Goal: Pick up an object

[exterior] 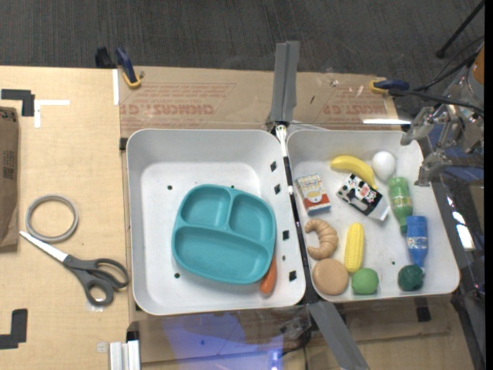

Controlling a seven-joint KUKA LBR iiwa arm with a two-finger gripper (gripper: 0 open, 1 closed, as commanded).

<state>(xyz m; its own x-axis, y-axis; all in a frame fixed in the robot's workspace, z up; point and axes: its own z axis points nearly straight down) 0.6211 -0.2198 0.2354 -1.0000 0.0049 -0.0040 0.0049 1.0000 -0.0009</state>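
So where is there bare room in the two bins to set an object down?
Left bin: bare floor along the far wall and left wall, around the teal tray. Right bin: crowded; one bare patch at the far-left corner, bordered by the banana and small carton.

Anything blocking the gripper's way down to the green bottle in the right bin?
Nothing visible. The gripper sits at the right bin's upper right edge; the green bottle lies just below-left of it, top exposed, with the blue bottle beside it.
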